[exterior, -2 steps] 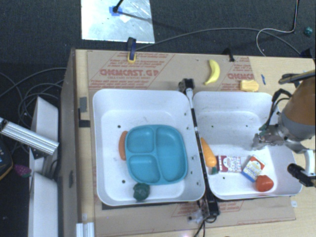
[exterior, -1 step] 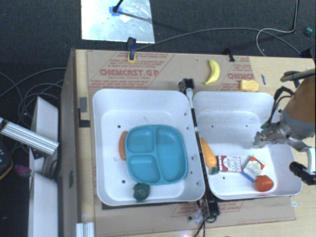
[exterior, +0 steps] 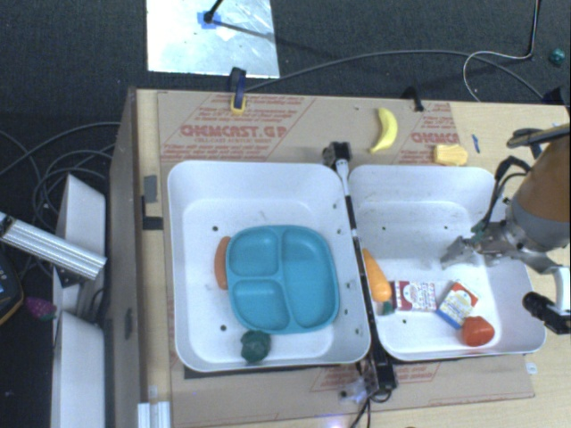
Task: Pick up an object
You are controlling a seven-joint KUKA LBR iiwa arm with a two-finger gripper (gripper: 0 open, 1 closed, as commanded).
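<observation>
In the right bin (exterior: 419, 175) lie an orange carrot (exterior: 377, 279) against the left wall, a red and white carton (exterior: 415, 296), a small white box (exterior: 456, 305) and a red tomato (exterior: 478, 331). My gripper (exterior: 453, 251) reaches in from the right and hangs over the bare bin floor, just above and to the right of the carton. It looks open, with nothing between its fingers. The left bin (exterior: 259, 172) holds a blue divided plate (exterior: 284, 277), an orange sausage-like piece (exterior: 220, 262) at the plate's left edge and a green lump (exterior: 255, 346) at the front.
A yellow banana (exterior: 385, 129) and a yellow block (exterior: 451, 155) lie on the cardboard behind the right bin. A black divider (exterior: 350, 212) runs between the bins. Cables trail across the dark floor around the bench.
</observation>
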